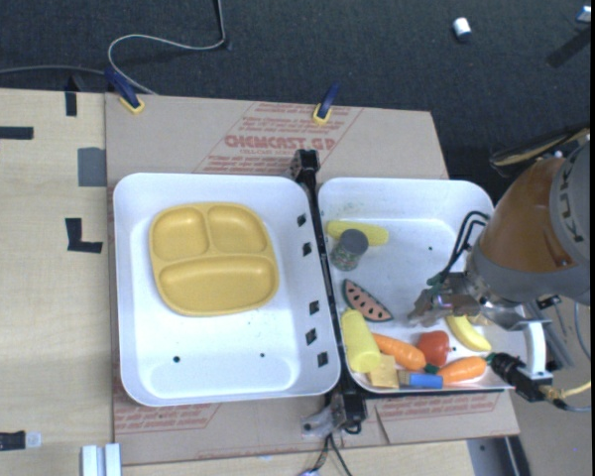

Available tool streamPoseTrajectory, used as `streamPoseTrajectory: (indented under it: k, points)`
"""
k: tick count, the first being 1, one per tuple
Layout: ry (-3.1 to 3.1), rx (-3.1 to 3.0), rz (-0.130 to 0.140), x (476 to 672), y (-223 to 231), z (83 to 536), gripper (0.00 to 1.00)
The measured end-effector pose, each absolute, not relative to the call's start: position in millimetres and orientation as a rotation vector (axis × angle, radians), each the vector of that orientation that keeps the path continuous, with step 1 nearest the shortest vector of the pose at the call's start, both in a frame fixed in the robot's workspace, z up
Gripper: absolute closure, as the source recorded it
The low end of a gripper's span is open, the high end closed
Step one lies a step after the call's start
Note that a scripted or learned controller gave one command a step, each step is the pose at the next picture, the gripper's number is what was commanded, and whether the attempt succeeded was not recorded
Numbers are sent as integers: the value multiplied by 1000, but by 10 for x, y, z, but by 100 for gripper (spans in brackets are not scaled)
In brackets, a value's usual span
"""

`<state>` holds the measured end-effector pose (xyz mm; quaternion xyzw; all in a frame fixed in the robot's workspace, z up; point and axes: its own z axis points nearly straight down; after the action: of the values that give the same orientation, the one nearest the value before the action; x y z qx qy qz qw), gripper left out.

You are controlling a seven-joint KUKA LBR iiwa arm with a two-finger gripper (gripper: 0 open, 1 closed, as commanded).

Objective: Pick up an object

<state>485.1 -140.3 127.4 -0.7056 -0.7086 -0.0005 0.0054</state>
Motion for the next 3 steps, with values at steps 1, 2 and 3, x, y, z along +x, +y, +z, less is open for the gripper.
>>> streamPoseTrajectory:
  k: [1, 2, 3]
  points:
    - [-2219, -2206, -3, 4855, -1390, 1365, 100]
    - [-2223, -2219, -4, 5435, -1367, 864, 100]
    - [-2226, -2220, -4, 5437, -1368, 860, 0]
